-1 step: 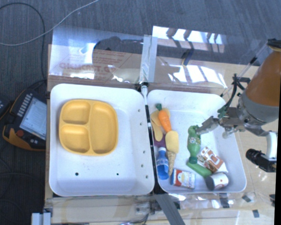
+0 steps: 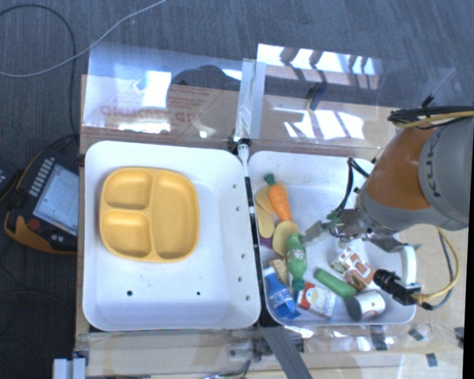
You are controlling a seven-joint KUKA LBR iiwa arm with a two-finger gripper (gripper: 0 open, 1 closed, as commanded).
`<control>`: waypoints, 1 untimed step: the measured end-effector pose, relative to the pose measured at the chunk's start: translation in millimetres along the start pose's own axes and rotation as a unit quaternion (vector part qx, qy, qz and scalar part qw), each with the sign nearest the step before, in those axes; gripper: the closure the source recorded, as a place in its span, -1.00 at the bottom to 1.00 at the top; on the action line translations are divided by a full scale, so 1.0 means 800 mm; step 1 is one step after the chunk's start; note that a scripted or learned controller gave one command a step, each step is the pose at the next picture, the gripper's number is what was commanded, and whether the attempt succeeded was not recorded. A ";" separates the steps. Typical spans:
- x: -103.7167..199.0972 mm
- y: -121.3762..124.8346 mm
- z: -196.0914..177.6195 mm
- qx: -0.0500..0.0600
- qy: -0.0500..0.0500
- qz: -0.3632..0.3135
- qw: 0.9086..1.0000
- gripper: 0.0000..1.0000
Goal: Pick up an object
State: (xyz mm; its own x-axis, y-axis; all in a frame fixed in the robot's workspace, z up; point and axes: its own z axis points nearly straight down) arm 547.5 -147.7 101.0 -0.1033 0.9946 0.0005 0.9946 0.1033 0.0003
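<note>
**Arm over right bin, grip unclear**

Gripper (image 2: 336, 227) hangs mid right bin (image 2: 325, 175); can't tell its state. Toy carrot (image 2: 279, 201) near bin's far-left corner, green bottle (image 2: 297, 258) along left edge. Yellow divided plate (image 2: 149, 213) in left bin (image 2: 216, 294).

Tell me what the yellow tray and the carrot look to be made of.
Yellow tray: looks like moulded plastic, matte, with smooth rounded compartments and one even colour.
Carrot: probably a plastic toy, with flat uniform orange and a slight sheen, though rubber is possible.

Two white bins (image 2: 214, 318), one yellow plate (image 2: 149, 213), one toy carrot (image 2: 279, 200).
</note>
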 end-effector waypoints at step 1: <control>0.031 -0.032 -0.077 0.002 0.000 0.086 0.996 -1.00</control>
State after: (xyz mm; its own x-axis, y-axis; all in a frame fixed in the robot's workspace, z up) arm 519.8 -125.7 162.8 0.0694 0.9976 0.0002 0.9976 -0.0693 -0.0032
